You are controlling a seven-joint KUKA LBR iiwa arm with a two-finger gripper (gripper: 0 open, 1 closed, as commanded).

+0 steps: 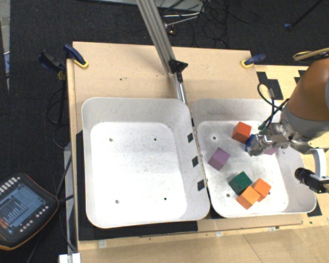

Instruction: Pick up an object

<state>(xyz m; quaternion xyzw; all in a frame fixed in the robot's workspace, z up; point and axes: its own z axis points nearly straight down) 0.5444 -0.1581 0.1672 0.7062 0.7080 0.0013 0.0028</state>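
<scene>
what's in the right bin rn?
Right bin holds an orange cube, purple cube, green cube and two more orange cubes. The pincer covers a blue object and something purple.

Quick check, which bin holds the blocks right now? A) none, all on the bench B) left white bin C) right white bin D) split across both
C: the orange cube, purple cube, green cube and two more orange blocks all sit in the right white bin.

right bin (pixel 299 204) | orange cube (pixel 242 131) upper | purple cube (pixel 219 158) centre | green cube (pixel 240 182) touching two orange cubes (pixel 254 193)
</scene>
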